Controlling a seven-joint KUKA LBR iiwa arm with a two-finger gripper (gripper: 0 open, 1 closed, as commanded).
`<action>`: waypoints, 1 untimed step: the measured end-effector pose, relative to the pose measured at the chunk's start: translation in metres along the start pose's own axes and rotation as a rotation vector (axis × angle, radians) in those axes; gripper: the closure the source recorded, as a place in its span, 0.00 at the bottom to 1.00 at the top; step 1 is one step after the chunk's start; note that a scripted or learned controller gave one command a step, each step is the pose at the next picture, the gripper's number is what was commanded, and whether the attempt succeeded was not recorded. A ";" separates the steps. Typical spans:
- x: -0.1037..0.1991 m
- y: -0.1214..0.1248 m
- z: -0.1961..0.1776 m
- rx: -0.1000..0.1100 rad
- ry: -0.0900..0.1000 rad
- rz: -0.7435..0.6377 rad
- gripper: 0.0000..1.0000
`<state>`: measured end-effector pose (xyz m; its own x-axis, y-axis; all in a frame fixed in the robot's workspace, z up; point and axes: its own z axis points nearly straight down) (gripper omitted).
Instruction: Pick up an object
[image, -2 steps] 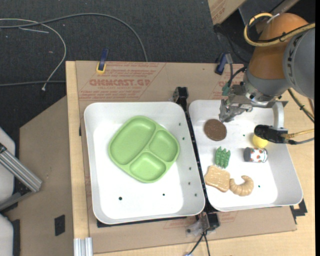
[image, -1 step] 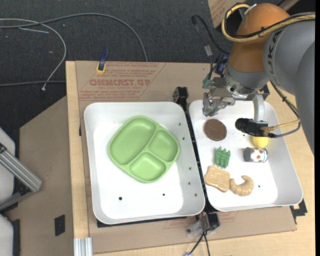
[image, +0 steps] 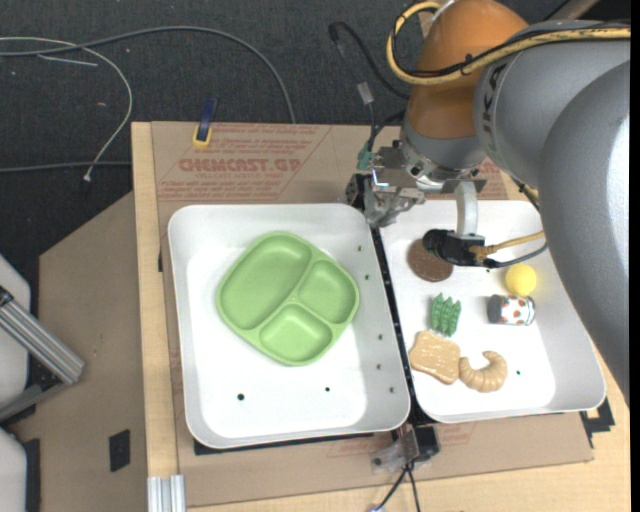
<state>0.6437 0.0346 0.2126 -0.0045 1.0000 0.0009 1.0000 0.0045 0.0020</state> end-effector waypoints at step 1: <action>0.049 0.007 -0.011 -0.001 0.000 0.000 1.00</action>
